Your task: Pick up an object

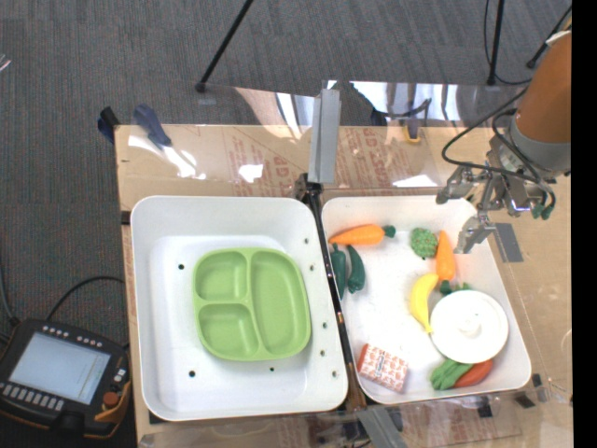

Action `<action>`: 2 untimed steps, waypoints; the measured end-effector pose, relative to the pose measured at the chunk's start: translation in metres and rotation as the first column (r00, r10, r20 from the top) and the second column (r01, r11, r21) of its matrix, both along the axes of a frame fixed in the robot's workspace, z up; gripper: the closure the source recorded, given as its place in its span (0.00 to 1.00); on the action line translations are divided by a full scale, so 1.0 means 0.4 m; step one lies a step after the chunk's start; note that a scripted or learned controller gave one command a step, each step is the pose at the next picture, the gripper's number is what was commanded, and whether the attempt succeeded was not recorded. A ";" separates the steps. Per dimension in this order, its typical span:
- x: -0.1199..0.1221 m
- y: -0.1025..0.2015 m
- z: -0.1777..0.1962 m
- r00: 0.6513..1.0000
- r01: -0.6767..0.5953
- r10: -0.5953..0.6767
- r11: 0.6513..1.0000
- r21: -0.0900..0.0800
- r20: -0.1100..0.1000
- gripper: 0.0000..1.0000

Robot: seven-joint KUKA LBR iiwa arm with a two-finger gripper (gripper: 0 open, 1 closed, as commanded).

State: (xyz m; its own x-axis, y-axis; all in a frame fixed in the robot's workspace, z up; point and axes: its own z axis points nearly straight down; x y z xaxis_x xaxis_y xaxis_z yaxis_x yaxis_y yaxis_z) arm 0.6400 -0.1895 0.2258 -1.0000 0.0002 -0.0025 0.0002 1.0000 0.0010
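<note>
1. The grey two-finger gripper (478, 215) hangs over the upper right corner of the right white bin (373, 287). Its fingers stand wide apart, and nothing is between them.
2. Just below it lies a small orange plastic carrot (446, 256), standing nearly upright, beside a green broccoli piece (424, 242).
3. A longer orange carrot (359, 236) lies near the top left of the same bin (two dark green pods (348, 271) are under it).
4. A yellow banana (423, 301) touches a round white lid (469, 326).
5. The left white bin (159, 250) holds a green divided plate (252, 303).
</note>
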 end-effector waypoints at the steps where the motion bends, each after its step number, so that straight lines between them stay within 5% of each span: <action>1: -0.038 -0.045 -0.315 0.997 0.081 -0.081 0.997 0.004 -0.014 0.00; 2: -0.167 0.069 -0.350 0.993 0.121 -0.121 0.993 0.002 -0.006 0.00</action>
